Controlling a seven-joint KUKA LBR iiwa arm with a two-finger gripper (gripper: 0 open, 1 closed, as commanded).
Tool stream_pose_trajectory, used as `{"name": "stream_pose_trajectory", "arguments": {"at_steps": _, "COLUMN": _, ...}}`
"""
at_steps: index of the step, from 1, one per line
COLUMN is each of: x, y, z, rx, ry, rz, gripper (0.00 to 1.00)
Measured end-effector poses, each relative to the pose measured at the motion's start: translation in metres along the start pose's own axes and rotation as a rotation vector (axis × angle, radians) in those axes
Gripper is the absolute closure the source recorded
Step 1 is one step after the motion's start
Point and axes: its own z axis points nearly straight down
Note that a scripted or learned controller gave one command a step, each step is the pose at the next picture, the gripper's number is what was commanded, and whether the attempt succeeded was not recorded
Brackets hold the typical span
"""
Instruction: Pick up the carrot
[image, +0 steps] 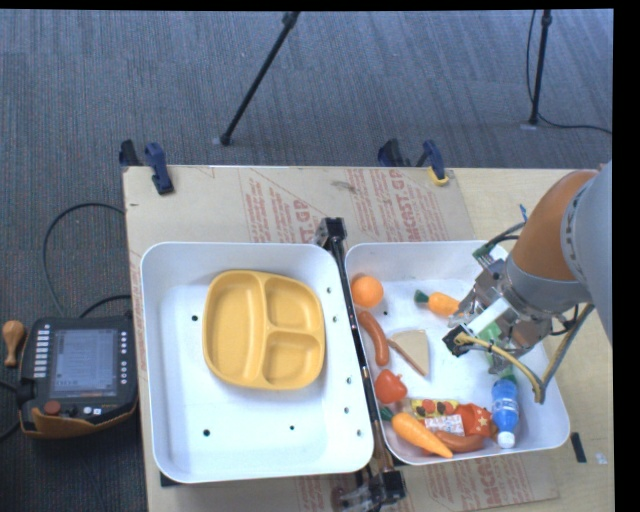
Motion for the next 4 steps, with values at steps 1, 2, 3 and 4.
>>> {"name": "stream_pose_trajectory", "arguments": {"at_steps": 1, "x": 0.049, "y": 0.017, "z": 0.034, "rx": 0.000, "ry": 0.000, "rz": 0.224, "gripper": 0.00}}
{"name": "stream_pose_trajectory", "arguments": {"at_steps": 2, "x": 0.030, "y": -0.036, "z": 0.042, "rx": 0.001, "ry": 0.000, "rz": 0.279, "gripper": 0.00}}
{"name": "stream_pose_trajectory", "arguments": {"at_steps": 3, "x": 0.100, "y": -0.044, "z": -0.060, "rx": -0.002, "ry": 0.003, "rz": 0.142, "gripper": 0.00}}
{"name": "stream_pose_trajectory", "arguments": {"at_steps": 4, "x": 0.047, "y": -0.040, "z": 0.042, "rx": 0.001, "ry": -0.002, "rz": 0.099, "gripper": 0.00}}
